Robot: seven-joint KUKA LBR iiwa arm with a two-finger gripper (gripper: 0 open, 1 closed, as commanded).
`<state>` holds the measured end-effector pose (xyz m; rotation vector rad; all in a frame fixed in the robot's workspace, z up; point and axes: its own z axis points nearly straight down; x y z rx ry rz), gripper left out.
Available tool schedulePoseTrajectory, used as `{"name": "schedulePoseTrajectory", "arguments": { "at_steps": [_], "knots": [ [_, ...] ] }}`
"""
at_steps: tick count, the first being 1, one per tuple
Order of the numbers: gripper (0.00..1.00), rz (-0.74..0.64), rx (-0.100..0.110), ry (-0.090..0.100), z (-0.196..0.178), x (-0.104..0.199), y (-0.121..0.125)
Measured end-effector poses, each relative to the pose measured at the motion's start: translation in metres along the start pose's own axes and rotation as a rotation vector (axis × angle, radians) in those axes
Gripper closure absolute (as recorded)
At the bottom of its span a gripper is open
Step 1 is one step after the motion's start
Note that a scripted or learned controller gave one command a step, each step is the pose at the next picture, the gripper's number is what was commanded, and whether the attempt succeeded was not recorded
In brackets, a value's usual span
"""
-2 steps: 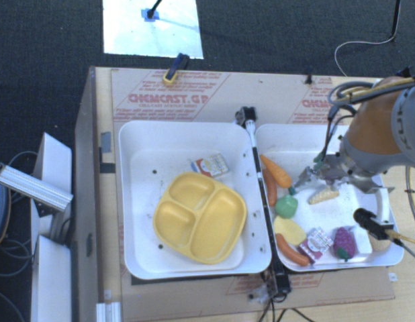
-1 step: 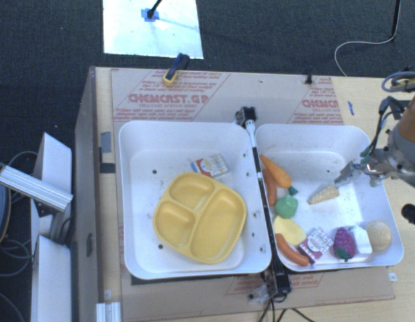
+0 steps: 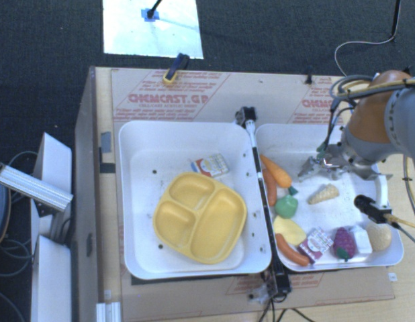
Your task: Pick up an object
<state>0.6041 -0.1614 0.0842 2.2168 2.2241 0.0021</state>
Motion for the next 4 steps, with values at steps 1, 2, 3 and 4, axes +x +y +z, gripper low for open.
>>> {"name": "schedulePoseTrajectory", "arguments": {
  "at_steps": [1, 2, 3, 4],
  "knots": [
    [0.00, -0.001, -0.002, -0.001, -0.001, 0.046, 0.051],
    [0.00, 0.001, -0.002, -0.002, -0.071, -0.003, 0.013],
    [0.00, 0.000, 0.000, -0.001, 0.000, 0.069, 0.027],
    [0.00, 0.001, -0.003, -0.002, -0.109, 0.028, 0.019]
  ]
}}
